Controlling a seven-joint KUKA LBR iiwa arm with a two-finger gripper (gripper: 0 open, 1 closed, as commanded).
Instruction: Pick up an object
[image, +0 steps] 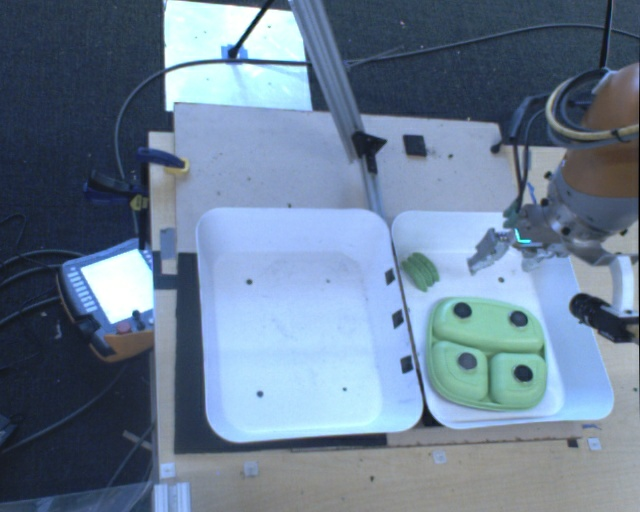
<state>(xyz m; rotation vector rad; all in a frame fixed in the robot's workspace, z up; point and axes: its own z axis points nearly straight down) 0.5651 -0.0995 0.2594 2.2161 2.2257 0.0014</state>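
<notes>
In the right bin (590, 385) lies a large light-green moulded piece (488, 353) with dark round spots, toward the bin's front. A small darker green ridged object (420, 270) rests near the bin's left wall, further back. My gripper (490, 252) hangs above the back part of the right bin, to the right of the small green object and behind the large green piece. Nothing shows between its fingers. The grey arm with its orange band (600, 150) comes in from the right.
The left bin (290, 320) stands beside the right one, separated by a shared rim with black clips. A metal pole (335, 85) slants across the back of the bench. A handheld pendant (108, 298) and cables lie off the bench to the left.
</notes>
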